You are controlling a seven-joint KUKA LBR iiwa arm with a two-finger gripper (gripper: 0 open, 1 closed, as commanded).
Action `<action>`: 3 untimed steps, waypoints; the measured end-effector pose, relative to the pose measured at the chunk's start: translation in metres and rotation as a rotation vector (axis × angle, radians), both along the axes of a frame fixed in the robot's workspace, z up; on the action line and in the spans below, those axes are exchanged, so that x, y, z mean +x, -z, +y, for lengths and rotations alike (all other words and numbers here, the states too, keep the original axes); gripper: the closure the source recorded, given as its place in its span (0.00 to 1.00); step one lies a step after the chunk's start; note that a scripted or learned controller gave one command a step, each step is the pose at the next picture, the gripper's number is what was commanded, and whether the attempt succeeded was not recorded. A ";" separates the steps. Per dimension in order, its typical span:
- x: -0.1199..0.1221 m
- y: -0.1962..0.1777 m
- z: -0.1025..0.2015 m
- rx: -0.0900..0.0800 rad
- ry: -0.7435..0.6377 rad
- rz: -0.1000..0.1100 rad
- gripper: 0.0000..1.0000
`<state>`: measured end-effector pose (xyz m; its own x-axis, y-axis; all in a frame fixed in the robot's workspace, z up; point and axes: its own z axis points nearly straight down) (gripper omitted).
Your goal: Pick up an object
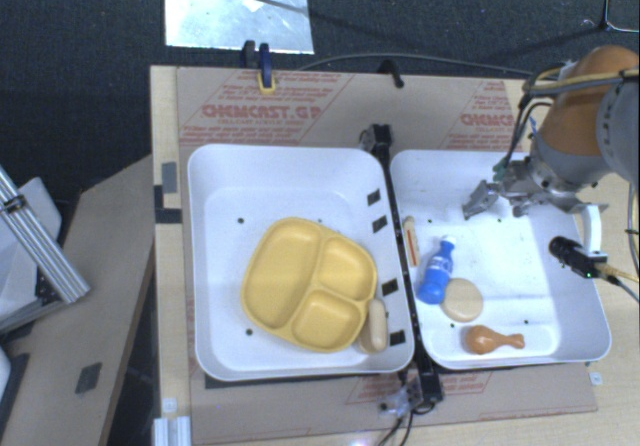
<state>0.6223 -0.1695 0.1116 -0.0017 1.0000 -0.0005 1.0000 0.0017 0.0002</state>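
The pincer (487,198) hangs above the right bin's (590,334) bare upper part, fingers spread and holding nothing. The bottle (436,272), puck (462,299) and drumstick (492,339) lie nearer the front, so it likely needs to shift toward them.

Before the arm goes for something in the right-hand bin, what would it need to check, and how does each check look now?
1. Things to pick lie in the right bin: ok: blue bottle, round biscuit, drumstick.
2. Bottle apart from biscuit: not ok, touching.
3. Drumstick lies alone: ok.
4. Gripper above bin, nothing beneath: ok.
5. Gripper open: cannot tell.
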 end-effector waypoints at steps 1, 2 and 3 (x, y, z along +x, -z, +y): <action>0.001 -0.014 0.000 -0.001 -0.001 -0.004 1.00; 0.006 -0.059 0.006 -0.001 -0.003 -0.005 1.00; 0.011 -0.104 0.006 -0.001 -0.003 -0.007 1.00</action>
